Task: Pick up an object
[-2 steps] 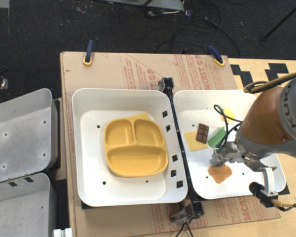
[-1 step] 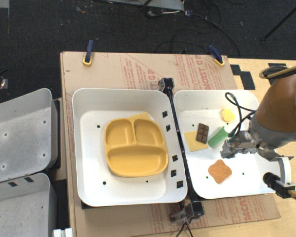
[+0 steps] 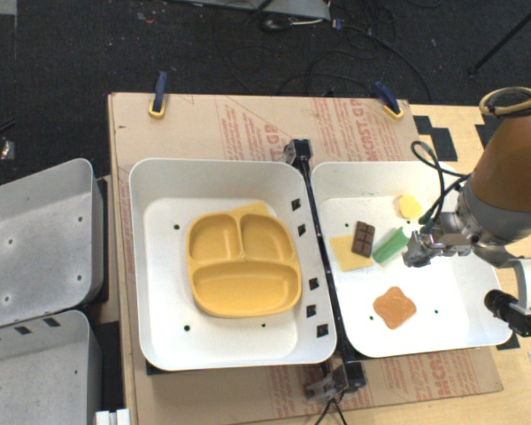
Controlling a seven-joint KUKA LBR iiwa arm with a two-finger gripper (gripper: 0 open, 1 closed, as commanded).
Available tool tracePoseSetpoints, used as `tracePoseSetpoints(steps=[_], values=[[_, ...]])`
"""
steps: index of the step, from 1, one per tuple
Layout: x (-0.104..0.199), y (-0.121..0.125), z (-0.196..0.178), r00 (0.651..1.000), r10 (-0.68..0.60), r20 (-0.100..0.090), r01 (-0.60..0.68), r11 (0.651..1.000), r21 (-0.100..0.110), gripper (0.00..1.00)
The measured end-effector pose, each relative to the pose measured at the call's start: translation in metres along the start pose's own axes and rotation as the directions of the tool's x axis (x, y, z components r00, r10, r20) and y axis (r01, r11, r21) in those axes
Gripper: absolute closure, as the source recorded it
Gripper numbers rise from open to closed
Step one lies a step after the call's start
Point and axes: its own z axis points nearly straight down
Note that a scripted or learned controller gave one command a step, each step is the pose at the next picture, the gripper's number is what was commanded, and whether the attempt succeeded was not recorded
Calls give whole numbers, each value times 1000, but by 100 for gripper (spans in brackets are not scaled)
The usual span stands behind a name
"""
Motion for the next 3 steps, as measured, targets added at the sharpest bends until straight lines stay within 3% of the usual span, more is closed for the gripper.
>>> tracePoseSetpoints(steps=[1,3], values=[[-1,10,-46,1000,0,0,0,1000,1,100],[96,6,-26,1000,-3,-3,3,1000,6,100]])
